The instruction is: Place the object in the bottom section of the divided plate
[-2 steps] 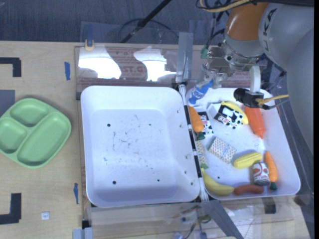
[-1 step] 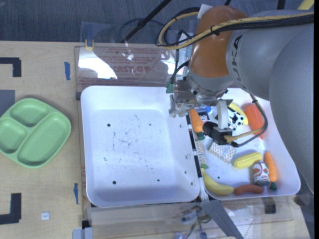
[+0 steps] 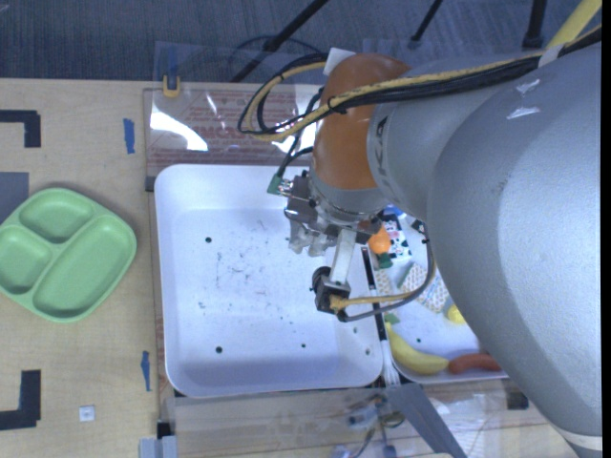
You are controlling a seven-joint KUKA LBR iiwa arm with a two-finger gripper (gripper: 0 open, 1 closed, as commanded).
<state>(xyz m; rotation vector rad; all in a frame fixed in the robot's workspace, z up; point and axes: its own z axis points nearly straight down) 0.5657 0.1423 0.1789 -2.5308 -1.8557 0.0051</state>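
A green divided plate [image 3: 65, 253] lies on the wooden bench at the far left, outside the bins. It has two small sections at the top and left, and its large bottom section [image 3: 84, 267] has nothing in it. My gripper [image 3: 307, 240] hangs over the right part of the left white bin [image 3: 205, 346], pointing down near the wall shared with the right bin. I see nothing held under it. In the right bin [image 3: 434, 378], an orange object [image 3: 380, 241] lies just right of the gripper, partly hidden by the arm.
A yellow banana [image 3: 417, 354] and a red sausage-like item [image 3: 473, 362] lie at the right bin's front edge. A small yellow piece [image 3: 456, 315] peeks out beside the arm. The bulky grey arm covers most of the right bin.
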